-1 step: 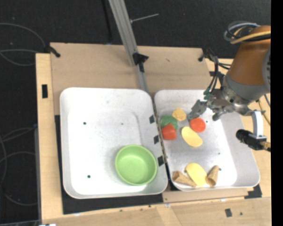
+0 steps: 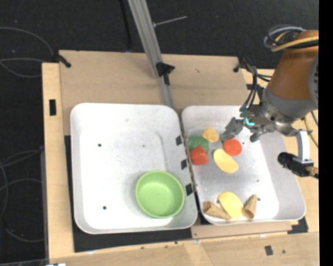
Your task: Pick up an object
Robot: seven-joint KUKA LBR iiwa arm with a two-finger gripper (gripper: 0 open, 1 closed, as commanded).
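Above the right bin [image 2: 286,195], gripper [image 2: 242,130] near a red ball [image 2: 232,147].

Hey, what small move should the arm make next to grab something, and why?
Probably lower the gripper straight down with fingers spread. It hangs over the right bin, its fingers either side of the red ball, which lies apart from the yellow piece, so there looks to be room.
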